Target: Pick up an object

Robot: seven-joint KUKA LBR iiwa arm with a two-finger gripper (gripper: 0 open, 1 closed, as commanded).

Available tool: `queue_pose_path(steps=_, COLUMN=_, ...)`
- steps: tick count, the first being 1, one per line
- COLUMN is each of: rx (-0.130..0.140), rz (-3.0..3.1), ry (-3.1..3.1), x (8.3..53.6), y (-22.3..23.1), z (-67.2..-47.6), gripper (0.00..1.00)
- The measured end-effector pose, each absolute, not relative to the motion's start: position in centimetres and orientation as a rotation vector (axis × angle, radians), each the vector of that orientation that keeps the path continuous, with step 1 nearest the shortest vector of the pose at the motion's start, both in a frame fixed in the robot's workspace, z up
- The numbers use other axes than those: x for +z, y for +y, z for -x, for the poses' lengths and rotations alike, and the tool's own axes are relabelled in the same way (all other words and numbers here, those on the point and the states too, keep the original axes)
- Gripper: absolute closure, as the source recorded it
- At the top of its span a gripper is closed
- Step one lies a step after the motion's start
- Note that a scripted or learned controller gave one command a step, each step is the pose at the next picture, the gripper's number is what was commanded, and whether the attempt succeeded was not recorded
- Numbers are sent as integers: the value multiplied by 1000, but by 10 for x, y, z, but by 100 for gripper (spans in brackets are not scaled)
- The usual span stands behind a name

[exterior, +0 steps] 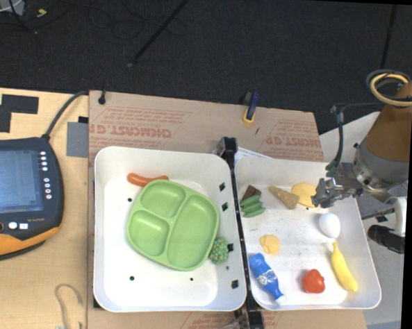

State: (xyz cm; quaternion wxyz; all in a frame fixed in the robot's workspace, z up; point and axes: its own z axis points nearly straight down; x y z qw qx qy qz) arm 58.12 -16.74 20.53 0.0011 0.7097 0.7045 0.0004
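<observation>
My gripper [327, 193] hangs low over the upper right part of the right bin [369, 292], reaching in from the right. It sits just right of a flat yellow piece [302, 193] and a tan cone [283, 196], and just above a white egg [328, 224]. Nothing visibly hangs from it. Lower in the same bin lie a banana [342, 268], a red tomato [314, 281], a blue packet [264, 276] and a small orange-yellow piece [270, 243]. A brown piece [250, 194] and a green pod [253, 208] rest near the bin's left wall.
The left bin [109, 272] holds a green divided plate [172, 223], an orange carrot [146, 180] behind it and a green bunch [219, 251] at its right edge. A teach pendant [16, 194] lies on the bench at far left.
</observation>
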Motion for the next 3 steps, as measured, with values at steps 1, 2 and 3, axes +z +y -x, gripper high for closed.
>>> queue_pose_path(steps=1, rx=0, rz=-2226, ry=2217, x=229, y=-169, z=-581, gripper=100)
queue_pose_path(steps=2, rx=1, rz=-2219, ry=2226, x=234, y=-122, z=-605, gripper=100)
queue_pose_path(steps=3, rx=0, rz=-2219, ry=2227, x=241, y=-70, z=-615, gripper=100)
